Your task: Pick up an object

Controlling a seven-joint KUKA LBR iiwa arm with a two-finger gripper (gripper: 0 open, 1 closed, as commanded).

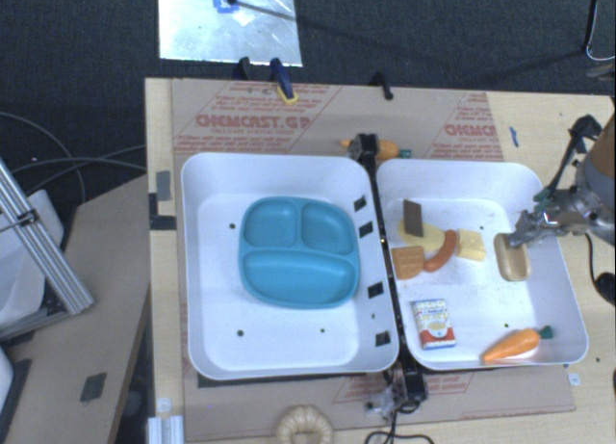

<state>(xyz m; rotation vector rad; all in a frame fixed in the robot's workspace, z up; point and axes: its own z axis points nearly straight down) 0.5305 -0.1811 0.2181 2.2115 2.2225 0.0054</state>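
Observation:
My gripper (pixel 525 233) reaches in from the right over the right bin (pixel 553 192), just above a tan bread-like piece (pixel 513 261) near the bin's right wall. It sits at the piece's upper end; contact cannot be judged. Further left in the same bin lie a brown block (pixel 413 218), a yellow cheese slice (pixel 469 245), a red-orange sausage (pixel 441 251) and a toast slice (pixel 408 261). A small red and white box (pixel 434 323) and an orange carrot (pixel 513 343) lie near the front wall.
The left bin (pixel 207 269) holds a blue divided plate (pixel 298 249). A black divider with clips (pixel 380 240) runs between the bins. A yellow item (pixel 385 150) sits behind the bins, and a beige ring (pixel 305 425) lies at the bench's front edge.

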